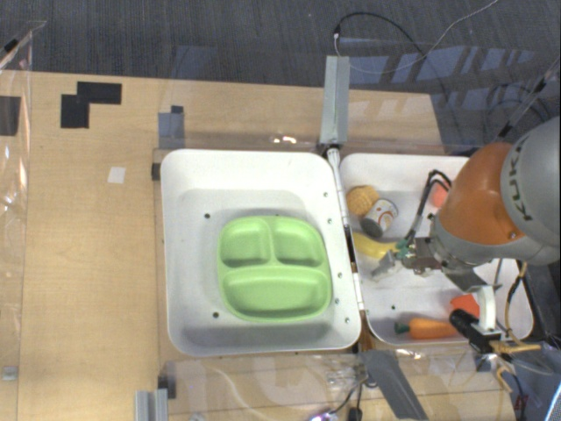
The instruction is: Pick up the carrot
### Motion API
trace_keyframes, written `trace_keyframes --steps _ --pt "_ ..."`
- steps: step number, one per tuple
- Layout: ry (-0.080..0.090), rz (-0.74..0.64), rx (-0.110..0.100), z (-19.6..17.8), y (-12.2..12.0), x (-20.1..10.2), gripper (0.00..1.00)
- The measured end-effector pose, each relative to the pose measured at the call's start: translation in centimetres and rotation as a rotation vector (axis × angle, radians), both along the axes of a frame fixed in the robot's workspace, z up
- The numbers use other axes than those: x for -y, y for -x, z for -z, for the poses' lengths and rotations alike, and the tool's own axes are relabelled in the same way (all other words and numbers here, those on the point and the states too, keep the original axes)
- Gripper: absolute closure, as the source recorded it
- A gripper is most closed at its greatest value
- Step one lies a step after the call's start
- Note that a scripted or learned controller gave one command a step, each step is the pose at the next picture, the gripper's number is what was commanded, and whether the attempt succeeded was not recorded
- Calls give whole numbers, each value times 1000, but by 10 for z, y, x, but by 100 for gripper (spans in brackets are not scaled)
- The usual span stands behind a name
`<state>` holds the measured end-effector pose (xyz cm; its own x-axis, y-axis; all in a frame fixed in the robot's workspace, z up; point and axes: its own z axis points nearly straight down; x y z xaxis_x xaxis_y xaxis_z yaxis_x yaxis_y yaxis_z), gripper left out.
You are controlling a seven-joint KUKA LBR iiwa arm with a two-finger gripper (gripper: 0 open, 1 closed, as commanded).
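Clutter (372,213) fills the right bin's upper left (yellow piece among it); carrot (427,328) lies lower down. Gripper (392,260) hovers there, fingers slightly parted, holding nothing.

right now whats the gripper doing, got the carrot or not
Gripper: over the right bin, near the yellow item; open or shut cannot be told. Carrot lies apart in the bin, not held.

Wooden bench (79,261) bears two white bins (184,235), side by side.
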<state>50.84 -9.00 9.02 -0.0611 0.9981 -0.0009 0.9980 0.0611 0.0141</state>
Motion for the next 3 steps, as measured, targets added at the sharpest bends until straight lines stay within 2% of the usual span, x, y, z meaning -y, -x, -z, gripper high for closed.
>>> trace_keyframes --steps 1,2,3 --pt "7 -262 9 -1 15 -4 0" --pt "5 -318 -7 -70 -32 98 0" --pt "12 -682 -2 -120 -163 114 0"
